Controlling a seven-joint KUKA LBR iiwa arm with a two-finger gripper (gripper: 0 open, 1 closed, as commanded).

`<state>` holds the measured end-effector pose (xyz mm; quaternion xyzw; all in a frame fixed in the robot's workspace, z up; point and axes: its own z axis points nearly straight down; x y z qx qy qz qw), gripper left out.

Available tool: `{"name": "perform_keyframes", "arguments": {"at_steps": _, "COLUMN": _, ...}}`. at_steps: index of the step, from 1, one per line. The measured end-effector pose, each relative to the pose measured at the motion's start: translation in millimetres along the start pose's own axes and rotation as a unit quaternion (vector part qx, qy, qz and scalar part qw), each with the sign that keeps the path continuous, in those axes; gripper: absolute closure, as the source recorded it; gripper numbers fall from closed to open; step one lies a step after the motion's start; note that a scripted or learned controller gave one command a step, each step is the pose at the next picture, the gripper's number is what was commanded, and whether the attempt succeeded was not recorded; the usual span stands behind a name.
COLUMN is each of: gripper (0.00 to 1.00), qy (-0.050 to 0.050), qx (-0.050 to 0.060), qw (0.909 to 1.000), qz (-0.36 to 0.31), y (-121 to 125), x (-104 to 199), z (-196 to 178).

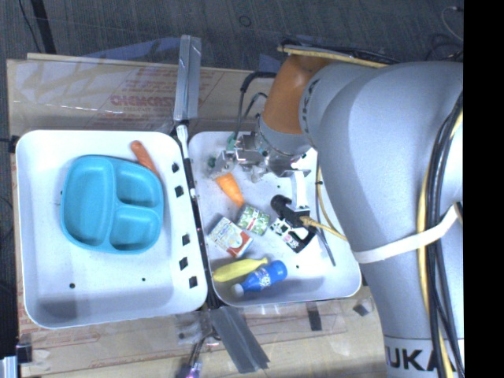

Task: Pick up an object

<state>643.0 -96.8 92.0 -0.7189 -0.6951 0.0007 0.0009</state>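
The little orange carrot (229, 188) lay in the right bin (339, 278), up near its top end, just below and left of the gripper (250, 161). Couldn't tell how the gripper was set. Further down sat a blue bottle (264, 277).

Bulky grey arm (394, 156) with smooth rounded casing, orange band (285, 97) above wrist, white strap around lower body, yellow and black cables along right side, white "UKA" letters near base, metal gripper (244, 154) with wiring
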Motion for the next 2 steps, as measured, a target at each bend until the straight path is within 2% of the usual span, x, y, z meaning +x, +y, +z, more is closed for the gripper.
{"name": "perform_keyframes", "arguments": {"at_steps": 1, "gripper": 1.00, "qy": 0.000, "qx": 0.001, "qw": 1.0000, "qz": -0.003, "y": 0.2, "x": 1.3, "z": -10.0}}
{"name": "perform_keyframes", "arguments": {"at_steps": 2, "gripper": 1.00, "qy": 0.000, "qx": -0.001, "qw": 0.9970, "qz": -0.077, "y": 11.9, "x": 50.6, "z": -144.0}}
